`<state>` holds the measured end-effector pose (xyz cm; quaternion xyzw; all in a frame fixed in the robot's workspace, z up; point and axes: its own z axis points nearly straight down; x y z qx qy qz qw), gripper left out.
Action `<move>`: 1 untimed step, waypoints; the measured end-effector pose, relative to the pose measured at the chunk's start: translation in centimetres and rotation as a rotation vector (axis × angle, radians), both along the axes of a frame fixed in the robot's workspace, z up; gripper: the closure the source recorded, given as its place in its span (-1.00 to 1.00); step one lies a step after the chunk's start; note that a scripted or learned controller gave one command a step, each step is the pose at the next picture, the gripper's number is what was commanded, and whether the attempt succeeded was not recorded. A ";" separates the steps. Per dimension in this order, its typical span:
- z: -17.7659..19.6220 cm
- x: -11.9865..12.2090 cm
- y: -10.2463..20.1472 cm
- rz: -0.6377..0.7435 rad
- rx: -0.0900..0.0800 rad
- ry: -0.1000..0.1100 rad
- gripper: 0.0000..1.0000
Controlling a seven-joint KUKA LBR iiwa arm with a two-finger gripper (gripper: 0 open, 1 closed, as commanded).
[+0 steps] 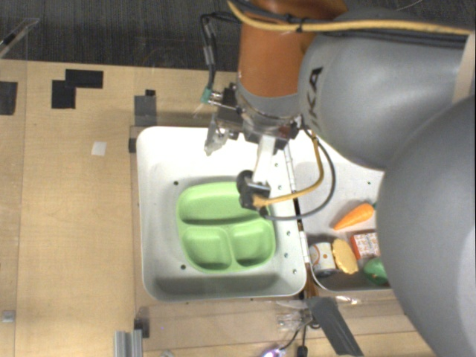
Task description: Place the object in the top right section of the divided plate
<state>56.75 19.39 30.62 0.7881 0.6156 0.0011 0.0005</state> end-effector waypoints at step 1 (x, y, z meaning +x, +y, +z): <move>0.0 0.0 0.0 0.000 0.000 0.000 -1.00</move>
